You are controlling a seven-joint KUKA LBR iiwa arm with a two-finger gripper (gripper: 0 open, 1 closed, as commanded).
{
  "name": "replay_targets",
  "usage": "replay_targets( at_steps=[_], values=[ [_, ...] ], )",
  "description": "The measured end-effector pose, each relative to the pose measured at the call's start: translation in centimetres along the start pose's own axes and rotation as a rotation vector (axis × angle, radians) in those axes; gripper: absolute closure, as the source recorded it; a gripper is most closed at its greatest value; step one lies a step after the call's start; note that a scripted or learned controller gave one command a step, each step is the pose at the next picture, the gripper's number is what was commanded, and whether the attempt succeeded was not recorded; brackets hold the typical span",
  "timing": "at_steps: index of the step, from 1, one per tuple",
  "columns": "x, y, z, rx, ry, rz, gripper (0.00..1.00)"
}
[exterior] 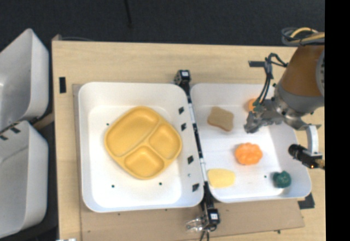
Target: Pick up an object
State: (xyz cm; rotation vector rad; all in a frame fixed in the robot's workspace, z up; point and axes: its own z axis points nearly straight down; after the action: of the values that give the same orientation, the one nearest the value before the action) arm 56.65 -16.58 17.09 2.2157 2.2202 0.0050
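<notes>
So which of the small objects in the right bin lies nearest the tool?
The tan piece, left of the tool; the orange one lies slightly farther.

Below me the wooden bench [126, 62] carries two white bins side by side. The left bin [93, 141] holds a yellow divided tray [143, 142]; two white containers [19, 125] sit off the bench's left edge.

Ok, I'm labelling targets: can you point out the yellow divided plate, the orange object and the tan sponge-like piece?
yellow divided plate [143, 142]: camera view, the central ridge.
orange object [248, 153]: camera view, its top middle.
tan piece [221, 118]: camera view, its flat top face.
</notes>
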Motion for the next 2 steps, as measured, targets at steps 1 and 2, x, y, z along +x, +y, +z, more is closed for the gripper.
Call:
replay_targets(
  at_steps=[1,2],
  values=[
    [-0.1,0.2,-5.4,-0.002,-0.001,-0.001,1.00],
    [4.4,0.2,-6.5,0.001,0.002,-0.004,1.00]
  ],
)
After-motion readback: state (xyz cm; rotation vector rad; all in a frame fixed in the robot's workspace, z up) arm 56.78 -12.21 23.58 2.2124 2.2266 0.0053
